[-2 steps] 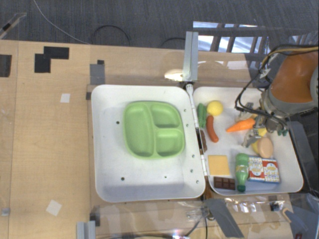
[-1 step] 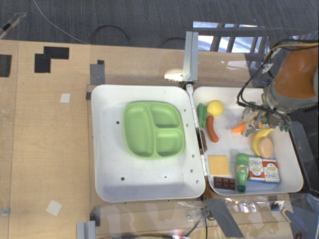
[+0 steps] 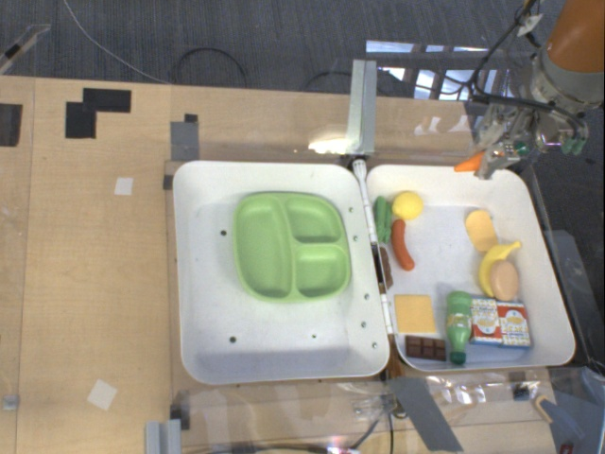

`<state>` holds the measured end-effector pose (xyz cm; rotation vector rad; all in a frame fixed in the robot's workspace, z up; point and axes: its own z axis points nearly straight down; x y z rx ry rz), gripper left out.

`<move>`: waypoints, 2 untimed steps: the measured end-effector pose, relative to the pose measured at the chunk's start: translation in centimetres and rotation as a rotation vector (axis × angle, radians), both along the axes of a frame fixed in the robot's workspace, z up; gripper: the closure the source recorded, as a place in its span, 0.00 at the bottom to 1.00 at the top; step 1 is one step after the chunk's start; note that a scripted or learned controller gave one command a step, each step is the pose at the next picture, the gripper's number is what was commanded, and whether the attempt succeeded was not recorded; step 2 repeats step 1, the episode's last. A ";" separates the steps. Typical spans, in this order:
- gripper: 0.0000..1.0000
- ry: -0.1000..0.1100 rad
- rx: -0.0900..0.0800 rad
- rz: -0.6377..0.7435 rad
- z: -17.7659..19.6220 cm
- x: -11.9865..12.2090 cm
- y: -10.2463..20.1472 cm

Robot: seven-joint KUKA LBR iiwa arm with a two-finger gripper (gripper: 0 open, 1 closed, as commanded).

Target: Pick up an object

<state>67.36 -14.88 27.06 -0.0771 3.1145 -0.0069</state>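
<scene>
My gripper point(image 3: 488, 162) hangs over the back rim of the right bin point(image 3: 444, 263), near its far right corner. A small orange piece point(image 3: 468, 165), carrot-like, sticks out to the left from between the fingertips, so the fingers are shut on it. Below it in the right bin lie a yellow lemon point(image 3: 407, 205), a red sausage point(image 3: 403, 244), a green vegetable point(image 3: 382, 218), an orange-yellow lump point(image 3: 479, 228), a banana point(image 3: 493, 256) and a pinkish egg shape point(image 3: 506, 280).
At the right bin's front are a cheese slice point(image 3: 414, 313), a chocolate bar point(image 3: 424, 349), a green bottle point(image 3: 458, 324) and a colourful box point(image 3: 499, 323). The left bin point(image 3: 203, 329) holds a green divided plate point(image 3: 291, 246). A metal post point(image 3: 363, 102) stands behind the bins' divide.
</scene>
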 end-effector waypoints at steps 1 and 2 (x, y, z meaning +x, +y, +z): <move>1.00 0.015 0.003 -0.013 -0.3 -6.6 0.0; 1.00 0.015 0.003 -0.013 -0.3 -6.6 0.0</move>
